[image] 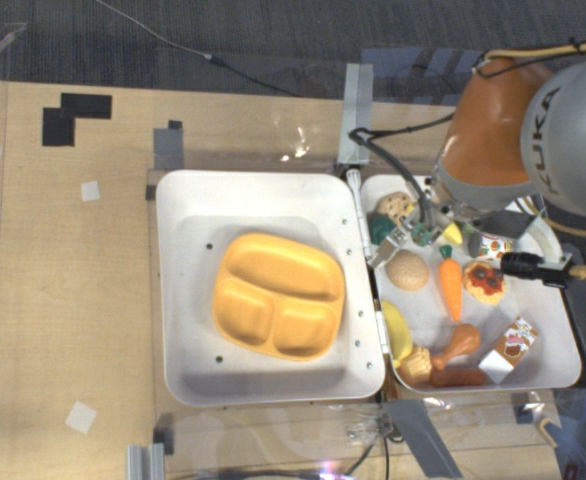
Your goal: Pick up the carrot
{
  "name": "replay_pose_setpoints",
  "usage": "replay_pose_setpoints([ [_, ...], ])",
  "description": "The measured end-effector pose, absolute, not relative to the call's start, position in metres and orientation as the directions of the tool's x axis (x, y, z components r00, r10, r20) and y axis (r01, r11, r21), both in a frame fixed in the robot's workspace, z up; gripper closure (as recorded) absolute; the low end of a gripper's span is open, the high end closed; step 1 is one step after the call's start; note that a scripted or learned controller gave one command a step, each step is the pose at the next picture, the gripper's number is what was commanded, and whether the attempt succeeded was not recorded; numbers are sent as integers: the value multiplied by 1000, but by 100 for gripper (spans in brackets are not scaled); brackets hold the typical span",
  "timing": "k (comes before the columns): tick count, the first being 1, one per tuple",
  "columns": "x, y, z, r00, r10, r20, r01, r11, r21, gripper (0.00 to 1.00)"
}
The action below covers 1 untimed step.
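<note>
The carrot [451,288] is an orange toy with a green top. It lies lengthwise in the middle of the right bin [563,363], leaf end pointing away from the front. My gripper [420,227] hangs over the far left part of that bin, a little up and left of the carrot's green top. The grey arm with its orange band [493,128] reaches in from the right and covers the bin's far corner. Nothing is visibly held.
Around the carrot lie a beige bun [407,271], a red-topped piece [486,281], a drumstick [459,343], a yellow banana [397,330], a small carton [510,343] and a sausage [459,376]. A cookie [395,206] and a green item [382,230] sit by the gripper. The left bin [188,368] holds a yellow divided tray [276,295].
</note>
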<state>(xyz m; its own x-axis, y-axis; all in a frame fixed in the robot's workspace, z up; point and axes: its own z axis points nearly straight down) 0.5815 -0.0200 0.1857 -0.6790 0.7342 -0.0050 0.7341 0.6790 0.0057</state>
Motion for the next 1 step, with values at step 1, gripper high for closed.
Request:
replay_pose_setpoints([
  [1,545,-46,185,-508,861,-3,861,508,4,0],
])
